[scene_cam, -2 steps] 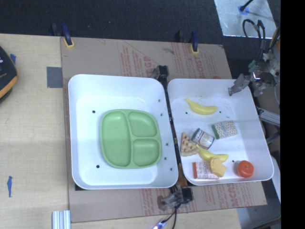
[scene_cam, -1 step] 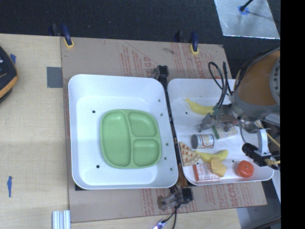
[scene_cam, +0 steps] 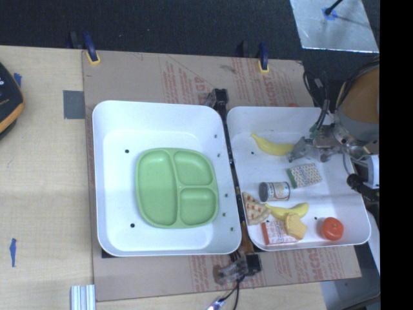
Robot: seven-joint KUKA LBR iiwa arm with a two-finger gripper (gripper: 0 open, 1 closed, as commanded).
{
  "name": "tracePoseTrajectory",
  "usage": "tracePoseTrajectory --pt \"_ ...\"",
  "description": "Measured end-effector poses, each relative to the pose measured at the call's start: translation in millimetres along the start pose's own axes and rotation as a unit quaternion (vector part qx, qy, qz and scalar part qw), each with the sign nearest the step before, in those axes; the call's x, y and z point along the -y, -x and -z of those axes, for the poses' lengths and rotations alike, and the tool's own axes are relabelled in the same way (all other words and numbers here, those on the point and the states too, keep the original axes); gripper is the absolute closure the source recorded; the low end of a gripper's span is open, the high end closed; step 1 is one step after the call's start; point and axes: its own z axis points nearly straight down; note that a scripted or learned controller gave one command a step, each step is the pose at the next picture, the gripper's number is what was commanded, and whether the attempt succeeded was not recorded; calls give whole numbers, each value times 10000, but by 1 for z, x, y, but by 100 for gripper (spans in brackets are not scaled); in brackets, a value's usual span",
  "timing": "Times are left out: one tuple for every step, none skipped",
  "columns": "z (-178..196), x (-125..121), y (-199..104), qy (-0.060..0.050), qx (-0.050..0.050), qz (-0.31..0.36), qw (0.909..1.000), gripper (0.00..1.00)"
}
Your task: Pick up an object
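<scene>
Gripper (scene_cam: pixel 308 148) low over right bin (scene_cam: pixel 361 206), just right of a banana (scene_cam: pixel 271 146); fingers' spread cannot be told; nothing seen held; below lie a patterned sponge (scene_cam: pixel 304 174), can (scene_cam: pixel 275 190), second banana (scene_cam: pixel 288 209), pizza slice (scene_cam: pixel 253 207), tomato (scene_cam: pixel 332 228); left bin (scene_cam: pixel 116 128) holds green divided plate (scene_cam: pixel 176 187).

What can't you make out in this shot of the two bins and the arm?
- Gripper, camera view: small and blurred over the right bin; whether it touches the banana is unclear.
- Arm: cut off by the right edge.
- Small can: label too small to read.
- Flat packet: partly covered by a yellow piece; print illegible.
- Dark device: cut off by the left edge.
</scene>
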Motion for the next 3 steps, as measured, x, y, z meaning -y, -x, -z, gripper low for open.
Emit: tracePoseTrajectory --pt "-1 71 -91 -13 -4 17 10000 0" --pt "10 71 -90 -21 3 34 10000 100" --pt "100 36 -157 1 -5 10 10000 100"
